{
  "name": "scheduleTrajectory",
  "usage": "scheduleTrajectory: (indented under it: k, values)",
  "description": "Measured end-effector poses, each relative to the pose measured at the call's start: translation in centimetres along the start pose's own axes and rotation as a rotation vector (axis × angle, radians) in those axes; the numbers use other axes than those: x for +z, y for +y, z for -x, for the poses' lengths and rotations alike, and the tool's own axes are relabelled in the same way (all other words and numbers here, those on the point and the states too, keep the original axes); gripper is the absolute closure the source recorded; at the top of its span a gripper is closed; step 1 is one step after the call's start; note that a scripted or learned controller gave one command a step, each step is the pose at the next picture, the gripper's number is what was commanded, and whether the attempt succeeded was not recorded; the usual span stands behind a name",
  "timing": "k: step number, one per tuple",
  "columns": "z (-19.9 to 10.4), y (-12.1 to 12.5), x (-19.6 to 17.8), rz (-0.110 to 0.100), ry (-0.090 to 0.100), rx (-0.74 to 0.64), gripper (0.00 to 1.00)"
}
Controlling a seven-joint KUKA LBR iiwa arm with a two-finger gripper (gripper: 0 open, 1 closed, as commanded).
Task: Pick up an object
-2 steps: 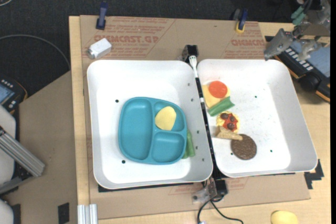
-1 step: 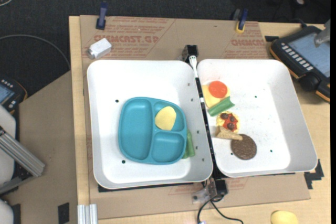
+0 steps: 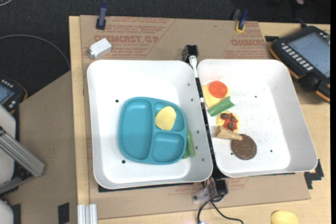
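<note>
In the left bin (image 3: 100, 113) lies a teal divided tray (image 3: 139, 134) with a pale yellow piece (image 3: 166, 118) in its upper right compartment. A green piece (image 3: 189, 145) peeks out at the tray's right edge. Along the left side of the right bin (image 3: 278, 113) sit several toy foods: a yellow slab (image 3: 212, 98) with a red-orange round piece (image 3: 218, 88) on it, a green strip (image 3: 221, 107), a small pizza-like piece with red dots (image 3: 229, 121), a tan piece (image 3: 227, 135) and a brown disc (image 3: 244, 147).
A black handheld controller (image 3: 304, 55) rests on the bench at the right. A small white block (image 3: 100, 48) lies behind the left bin. Blue clamps (image 3: 102, 15) hold the cardboard sheet at the back. A yellow object (image 3: 283, 217) sits at the bottom right.
</note>
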State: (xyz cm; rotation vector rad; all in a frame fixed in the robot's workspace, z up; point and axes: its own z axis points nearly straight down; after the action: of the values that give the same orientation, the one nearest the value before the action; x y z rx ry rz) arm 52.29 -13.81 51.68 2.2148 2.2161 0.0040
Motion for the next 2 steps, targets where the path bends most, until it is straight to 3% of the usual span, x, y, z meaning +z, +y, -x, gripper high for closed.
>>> scheduleTrajectory:
  k: [1, 2]
  values:
    - [1.4, -4.8, 13.4, -0.022, 0.008, 0.004, 1.0]
    - [-3.2, -4.3, -2.1, 0.013, 0.001, -0.005, 1.0]
